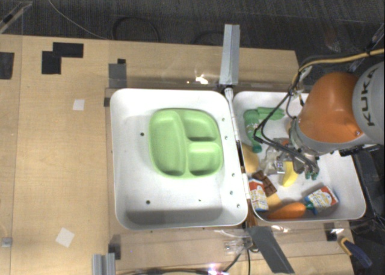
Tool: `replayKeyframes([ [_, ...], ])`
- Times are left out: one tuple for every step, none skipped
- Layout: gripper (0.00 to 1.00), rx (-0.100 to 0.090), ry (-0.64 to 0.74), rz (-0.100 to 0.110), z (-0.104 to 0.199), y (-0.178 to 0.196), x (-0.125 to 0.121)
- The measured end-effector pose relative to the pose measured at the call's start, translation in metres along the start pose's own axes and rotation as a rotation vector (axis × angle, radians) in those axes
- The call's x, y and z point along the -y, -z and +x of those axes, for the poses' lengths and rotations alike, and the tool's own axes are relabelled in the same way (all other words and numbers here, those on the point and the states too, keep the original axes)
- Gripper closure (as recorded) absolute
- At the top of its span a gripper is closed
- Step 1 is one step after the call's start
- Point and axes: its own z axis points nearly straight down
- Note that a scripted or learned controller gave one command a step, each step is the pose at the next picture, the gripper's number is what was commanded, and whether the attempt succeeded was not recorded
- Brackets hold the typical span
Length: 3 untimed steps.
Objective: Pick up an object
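The right bin [354,179] holds several small objects. Along its front wall lie an orange carrot [287,210] and a small red and white carton [320,198]. A red and white packet [258,196] sits at the front left, and a green item [260,116] lies at the back. My gripper [281,165] hangs low over the middle of this bin, under the orange wrist. A yellow piece [290,175] lies right beside the gripper, partly hidden by it. I cannot see whether anything is held.
The left bin [129,207] carries a light green divided plate [183,142] in its middle. A metal rail [236,147] separates the two bins. Cables loop from the wrist over the back of the right bin.
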Motion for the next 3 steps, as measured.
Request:
replayKeyframes([
  [1.00, -0.020, -0.179, -0.002, -0.043, 0.143, -0.018],
  [0.00, -0.028, -0.179, -0.001, -0.042, 0.139, -0.018],
  [0.00, -0.039, -0.252, 0.001, 0.004, 0.030, 0.000],
])
